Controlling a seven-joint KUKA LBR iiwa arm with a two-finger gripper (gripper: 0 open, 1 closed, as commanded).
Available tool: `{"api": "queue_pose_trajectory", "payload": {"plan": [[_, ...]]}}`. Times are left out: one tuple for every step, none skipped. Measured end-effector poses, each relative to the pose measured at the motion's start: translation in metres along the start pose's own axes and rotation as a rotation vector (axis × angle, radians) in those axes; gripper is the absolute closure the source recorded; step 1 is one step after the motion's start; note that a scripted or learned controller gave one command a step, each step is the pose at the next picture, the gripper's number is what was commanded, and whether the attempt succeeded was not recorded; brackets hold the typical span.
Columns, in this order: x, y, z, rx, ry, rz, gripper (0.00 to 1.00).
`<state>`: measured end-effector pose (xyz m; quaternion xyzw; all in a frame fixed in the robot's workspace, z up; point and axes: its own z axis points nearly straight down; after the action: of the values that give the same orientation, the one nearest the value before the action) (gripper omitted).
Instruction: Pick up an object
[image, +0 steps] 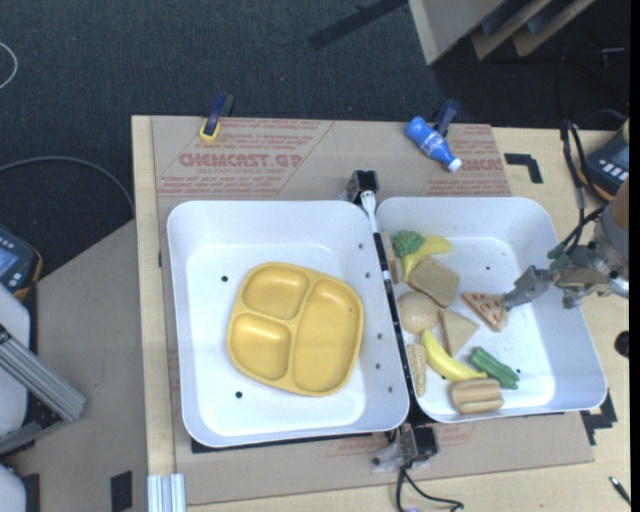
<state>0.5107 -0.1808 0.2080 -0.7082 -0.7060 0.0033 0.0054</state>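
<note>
My gripper (524, 290) reaches in from the right, low over the right bin (530, 225), its tip just right of a toy pizza slice (487, 309). Nothing shows in its grasp. Toy food lies along that bin's left side: broccoli (406, 242), a small banana (432, 245), a bread slice (434, 281), a pale round piece (417, 312), a tan wedge (458, 328), a larger banana (444, 358), a green pickle (494, 367), a hot dog bun (475, 395) and a corn piece (417, 368).
The left bin (200, 300) holds a yellow divided plate (296, 327). A blue bottle (432, 144) lies on the board behind the right bin. Clamps sit at the board's back edge and between the bins. The right bin's right half is bare floor.
</note>
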Motion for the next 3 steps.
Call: {"api": "queue_pose_trajectory", "payload": {"plan": [[0.000,0.003,-0.006,-0.013,-0.003,-0.003,0.00],[0.005,0.001,0.037,-0.006,0.000,-0.003,0.00],[0.004,0.000,0.081,-0.006,0.000,-0.003,0.00]]}}
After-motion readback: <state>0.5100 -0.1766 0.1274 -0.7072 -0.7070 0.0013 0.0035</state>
